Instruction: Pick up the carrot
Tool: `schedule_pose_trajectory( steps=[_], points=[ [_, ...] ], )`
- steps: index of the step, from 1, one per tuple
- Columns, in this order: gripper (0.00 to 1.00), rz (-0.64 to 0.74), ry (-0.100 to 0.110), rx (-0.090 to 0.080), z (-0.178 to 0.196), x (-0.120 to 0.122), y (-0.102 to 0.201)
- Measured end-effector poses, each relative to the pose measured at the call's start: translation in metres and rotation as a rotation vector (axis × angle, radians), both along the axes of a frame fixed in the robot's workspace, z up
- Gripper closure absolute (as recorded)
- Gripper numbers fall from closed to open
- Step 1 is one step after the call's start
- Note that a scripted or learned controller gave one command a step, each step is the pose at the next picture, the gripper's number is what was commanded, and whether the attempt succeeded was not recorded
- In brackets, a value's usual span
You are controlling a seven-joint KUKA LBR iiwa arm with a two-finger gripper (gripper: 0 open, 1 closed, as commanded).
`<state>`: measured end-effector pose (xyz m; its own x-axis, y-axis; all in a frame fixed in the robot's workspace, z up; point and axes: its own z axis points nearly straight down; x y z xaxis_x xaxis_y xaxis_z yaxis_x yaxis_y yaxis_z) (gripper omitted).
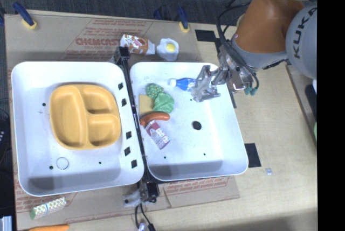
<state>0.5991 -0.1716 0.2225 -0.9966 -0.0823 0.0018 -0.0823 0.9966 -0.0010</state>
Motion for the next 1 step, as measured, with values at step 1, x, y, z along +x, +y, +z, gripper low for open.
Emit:
schedule_pose_trajectory(
  steps=[1],
  points=[
    [1.0,0.3,-0.004,0.0,0.0432,0.0189,-0.0392]
  ],
)
